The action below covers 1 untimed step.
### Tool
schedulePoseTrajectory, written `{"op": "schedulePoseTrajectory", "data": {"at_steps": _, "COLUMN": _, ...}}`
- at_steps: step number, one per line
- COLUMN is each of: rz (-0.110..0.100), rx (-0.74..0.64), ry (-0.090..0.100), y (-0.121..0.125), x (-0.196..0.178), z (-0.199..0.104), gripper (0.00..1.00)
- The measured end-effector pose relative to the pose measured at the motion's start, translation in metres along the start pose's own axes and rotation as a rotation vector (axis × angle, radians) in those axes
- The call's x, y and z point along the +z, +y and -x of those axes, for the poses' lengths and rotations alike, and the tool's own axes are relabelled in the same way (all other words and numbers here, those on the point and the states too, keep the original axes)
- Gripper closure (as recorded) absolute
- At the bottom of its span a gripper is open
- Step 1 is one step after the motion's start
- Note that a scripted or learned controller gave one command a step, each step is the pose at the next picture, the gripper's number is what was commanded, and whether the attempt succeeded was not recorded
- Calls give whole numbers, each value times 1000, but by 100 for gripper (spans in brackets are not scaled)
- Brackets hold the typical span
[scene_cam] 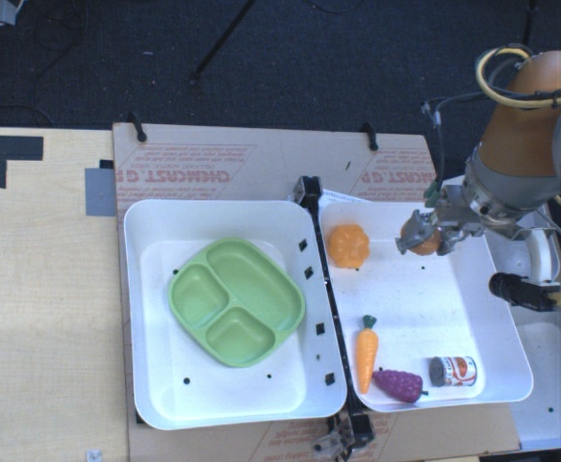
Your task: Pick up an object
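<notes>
The gripper (422, 243) hangs above the right bin (492, 306), jaws clenched on an orange lump (424, 246), lifted clear.

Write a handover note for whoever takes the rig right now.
Gripper: over the right bin's upper part, something orange at its tip; grasp and jaws state unclear.
Right bin: orange fruit upper left, carrot low by the divider, purple grapes and can along the near edge.
Left bin: green tray.
Done: no pick confirmed.
Left: secure one object and lift it.
</notes>
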<state>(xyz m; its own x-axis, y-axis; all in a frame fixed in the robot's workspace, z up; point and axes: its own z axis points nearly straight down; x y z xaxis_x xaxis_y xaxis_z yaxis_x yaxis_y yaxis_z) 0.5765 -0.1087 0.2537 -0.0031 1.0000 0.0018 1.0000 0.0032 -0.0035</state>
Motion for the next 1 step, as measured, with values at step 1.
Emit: {"op": "schedulePoseTrajectory", "data": {"at_steps": 1, "rz": -1, "rx": -1, "ry": 0, "y": 8, "x": 16, "z": -51, "gripper": 100}}
